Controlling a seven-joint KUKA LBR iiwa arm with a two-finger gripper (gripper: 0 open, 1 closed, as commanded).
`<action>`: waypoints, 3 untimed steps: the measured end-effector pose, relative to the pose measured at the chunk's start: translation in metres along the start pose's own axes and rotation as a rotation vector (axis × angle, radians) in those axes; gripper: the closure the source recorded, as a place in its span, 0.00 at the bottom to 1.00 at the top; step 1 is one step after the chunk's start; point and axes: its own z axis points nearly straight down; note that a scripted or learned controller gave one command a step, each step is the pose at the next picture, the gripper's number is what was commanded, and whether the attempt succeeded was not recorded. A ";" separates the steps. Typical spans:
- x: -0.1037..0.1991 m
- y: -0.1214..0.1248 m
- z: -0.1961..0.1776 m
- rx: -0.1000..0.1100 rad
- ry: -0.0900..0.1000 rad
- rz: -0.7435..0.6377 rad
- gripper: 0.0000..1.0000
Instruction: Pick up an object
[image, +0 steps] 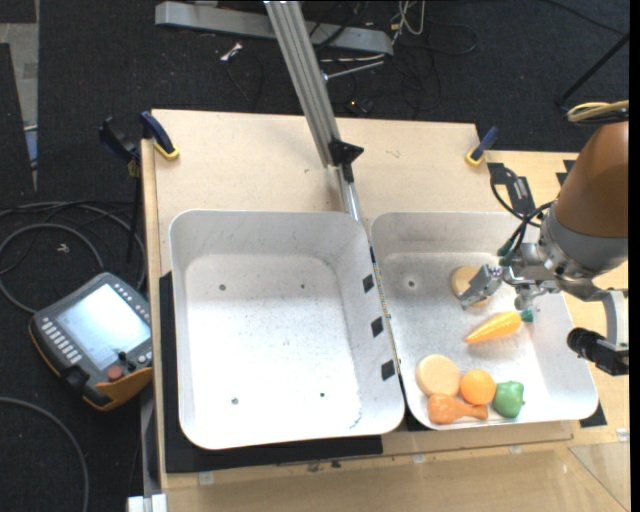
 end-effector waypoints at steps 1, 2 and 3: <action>0.000 0.001 -0.003 -0.005 -0.001 0.002 0.00; -0.003 -0.004 0.042 -0.001 -0.001 0.003 0.00; 0.001 -0.011 0.104 0.002 0.001 0.003 0.00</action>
